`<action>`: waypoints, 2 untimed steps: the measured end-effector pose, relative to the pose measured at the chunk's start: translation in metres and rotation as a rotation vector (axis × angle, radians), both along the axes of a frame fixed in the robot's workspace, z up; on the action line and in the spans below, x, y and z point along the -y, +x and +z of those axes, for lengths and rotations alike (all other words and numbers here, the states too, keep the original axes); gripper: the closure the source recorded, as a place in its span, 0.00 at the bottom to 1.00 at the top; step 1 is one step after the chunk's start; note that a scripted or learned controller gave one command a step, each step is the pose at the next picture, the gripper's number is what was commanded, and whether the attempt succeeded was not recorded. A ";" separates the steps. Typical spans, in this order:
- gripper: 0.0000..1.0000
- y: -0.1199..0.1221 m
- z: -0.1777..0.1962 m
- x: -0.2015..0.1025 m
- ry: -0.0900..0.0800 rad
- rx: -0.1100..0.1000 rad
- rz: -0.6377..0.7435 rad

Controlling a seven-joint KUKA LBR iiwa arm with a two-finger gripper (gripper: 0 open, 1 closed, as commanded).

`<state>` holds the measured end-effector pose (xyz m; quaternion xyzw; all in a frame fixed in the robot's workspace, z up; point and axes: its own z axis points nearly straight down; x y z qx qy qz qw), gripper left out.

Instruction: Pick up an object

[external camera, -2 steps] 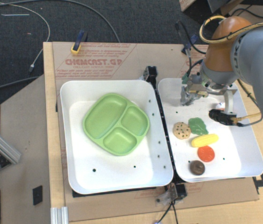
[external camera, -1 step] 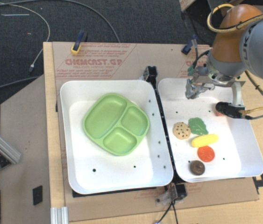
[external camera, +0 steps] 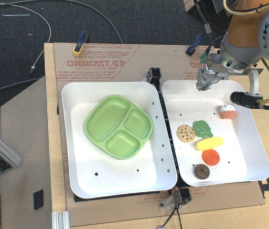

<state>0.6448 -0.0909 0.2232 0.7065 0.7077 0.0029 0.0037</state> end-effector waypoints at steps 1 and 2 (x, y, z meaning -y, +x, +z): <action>1.00 0.001 0.006 0.000 0.001 -0.006 -0.001; 1.00 0.000 0.015 -0.056 0.003 -0.005 0.004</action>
